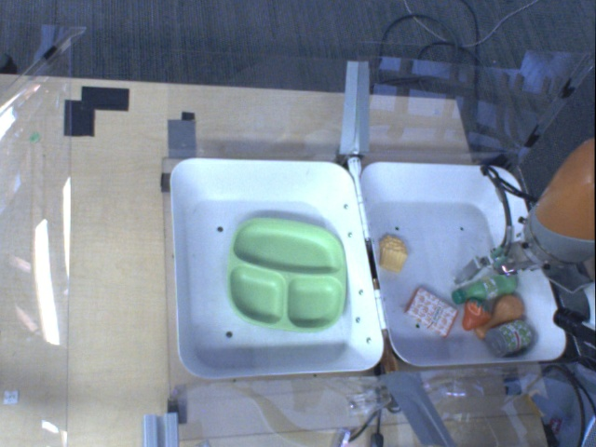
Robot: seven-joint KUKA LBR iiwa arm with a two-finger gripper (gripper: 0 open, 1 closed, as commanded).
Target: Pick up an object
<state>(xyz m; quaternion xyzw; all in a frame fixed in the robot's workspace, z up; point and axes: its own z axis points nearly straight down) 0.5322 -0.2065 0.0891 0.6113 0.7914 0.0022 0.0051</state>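
The gripper sits low in the right bin, just above a green bottle (I cannot tell its state), and the bottle looks light, hard and slippery, so grab it across its middle.
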